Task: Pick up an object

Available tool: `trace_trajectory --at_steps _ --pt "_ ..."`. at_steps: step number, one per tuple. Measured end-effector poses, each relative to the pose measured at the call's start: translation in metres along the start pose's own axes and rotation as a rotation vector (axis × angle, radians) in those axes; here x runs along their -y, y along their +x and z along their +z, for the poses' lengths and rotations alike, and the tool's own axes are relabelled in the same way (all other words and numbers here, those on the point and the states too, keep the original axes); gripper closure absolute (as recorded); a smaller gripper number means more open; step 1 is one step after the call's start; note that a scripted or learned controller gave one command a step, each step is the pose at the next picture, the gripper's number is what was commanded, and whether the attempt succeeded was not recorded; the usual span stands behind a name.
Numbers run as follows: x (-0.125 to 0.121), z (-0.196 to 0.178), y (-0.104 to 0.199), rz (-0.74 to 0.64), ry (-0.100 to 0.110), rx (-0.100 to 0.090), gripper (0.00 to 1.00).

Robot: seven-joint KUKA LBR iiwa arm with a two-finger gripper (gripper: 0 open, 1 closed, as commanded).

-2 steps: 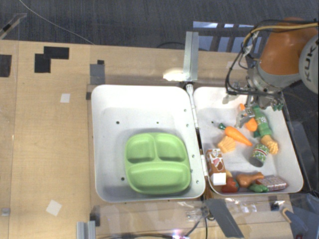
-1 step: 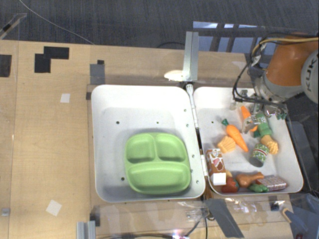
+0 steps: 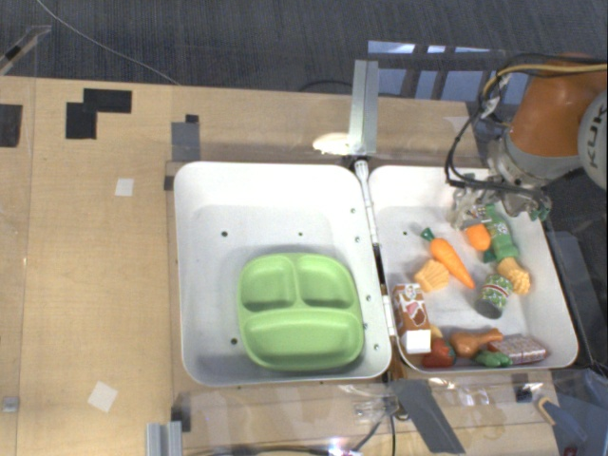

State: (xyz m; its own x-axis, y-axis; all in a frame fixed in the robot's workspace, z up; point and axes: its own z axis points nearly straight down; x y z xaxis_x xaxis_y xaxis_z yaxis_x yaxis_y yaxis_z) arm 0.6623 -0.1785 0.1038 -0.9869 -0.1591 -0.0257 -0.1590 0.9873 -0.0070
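The end effector [image 3: 475, 207] hangs over the far part of the right bin [image 3: 560, 293], its metal fingers pointing down just above a small orange piece [image 3: 477, 237] and a green toy [image 3: 502, 238]; whether those fingers are spread or closed cannot be told, and nothing is seen held between them. Above it the arm's orange band [image 3: 549, 112] and grey wrist reach in past the right bin's far corner. In the right bin's middle lies a toy carrot [image 3: 450, 260], with a yellow corn-like piece [image 3: 432, 275] touching its near side and another yellow piece [image 3: 514, 275] toward the bin's outer wall. A small carton [image 3: 411, 313], a brown drumstick [image 3: 473, 341] and a dark wrapped bar [image 3: 519, 350] lie along the right bin's near edge. Beside the right bin, the left bin [image 3: 204, 255] holds a green divided plate [image 3: 299, 312]. Both sit on the wooden table [image 3: 85, 283].
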Motion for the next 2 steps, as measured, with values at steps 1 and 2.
trace_trajectory --at_steps 1,2 --pt "-0.020 -0.136 -0.018 -0.354 -0.003 -0.005 1.00" --pt "-0.032 -0.182 -0.019 -0.391 -0.005 -0.008 1.00"
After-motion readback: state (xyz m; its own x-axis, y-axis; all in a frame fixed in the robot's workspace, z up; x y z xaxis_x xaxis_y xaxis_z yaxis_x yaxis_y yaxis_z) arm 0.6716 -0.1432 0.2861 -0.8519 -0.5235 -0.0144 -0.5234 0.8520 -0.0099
